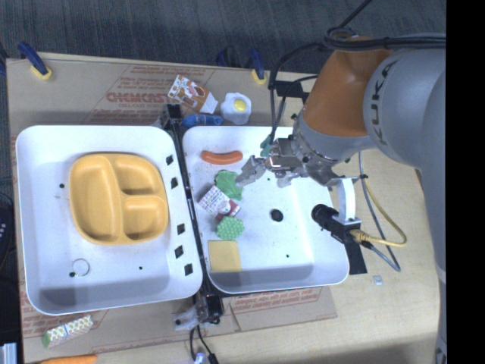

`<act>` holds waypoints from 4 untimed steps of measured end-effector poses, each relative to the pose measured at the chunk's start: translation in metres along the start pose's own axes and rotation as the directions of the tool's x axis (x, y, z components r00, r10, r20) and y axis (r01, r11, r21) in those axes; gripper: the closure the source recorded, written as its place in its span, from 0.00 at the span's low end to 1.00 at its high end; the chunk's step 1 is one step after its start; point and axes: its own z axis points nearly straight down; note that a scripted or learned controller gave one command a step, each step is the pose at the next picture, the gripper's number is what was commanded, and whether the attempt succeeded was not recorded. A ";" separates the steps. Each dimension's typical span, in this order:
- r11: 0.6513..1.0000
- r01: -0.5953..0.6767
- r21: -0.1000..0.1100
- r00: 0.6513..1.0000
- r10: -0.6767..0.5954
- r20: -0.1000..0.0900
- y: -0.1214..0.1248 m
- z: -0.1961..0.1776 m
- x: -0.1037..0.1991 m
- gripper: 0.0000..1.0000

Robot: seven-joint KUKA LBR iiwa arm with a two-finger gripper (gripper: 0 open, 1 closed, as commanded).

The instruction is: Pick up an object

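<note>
On the counter [394,294], a pale wood-toned top over dark carpet, a sheet of printed cardboard [136,89] lies under two shallow white bins side by side. The left bin [38,279] holds a yellow divided tray [119,198] with three compartments, sitting flat toward the bin's middle. Beyond the bins, on the cardboard, lie a small printed carton [184,91], a blue item [201,120] and a white and yellow piece [236,106]. Blue clamps [34,59] grip the cardboard's far edge.

My arm comes over the right bin [303,271], and my end effector [254,169] hangs above its far middle; I cannot tell whether it is parted or closed, and I see nothing between its tips.

In that bin, an orange-red sausage [221,157] lies near the far wall. Just beside my end effector sits a green leafy piece [226,183], touching a small red and white packet [214,200]. Below them is a green dotted piece [229,227], and near the front wall a flat tan square [224,255]. A dark round spot [276,216] marks the bin floor, well apart from the rest.
</note>
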 end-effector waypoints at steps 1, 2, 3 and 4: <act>0.990 0.139 0.000 0.990 -0.139 0.001 0.109 0.090 0.003 0.00; 0.989 0.151 0.002 0.989 -0.151 0.001 0.110 0.146 -0.015 0.00; 0.988 0.155 0.003 0.988 -0.155 0.002 0.111 0.135 -0.015 1.00; 0.966 0.258 -0.004 0.966 -0.258 0.003 0.110 0.009 0.007 1.00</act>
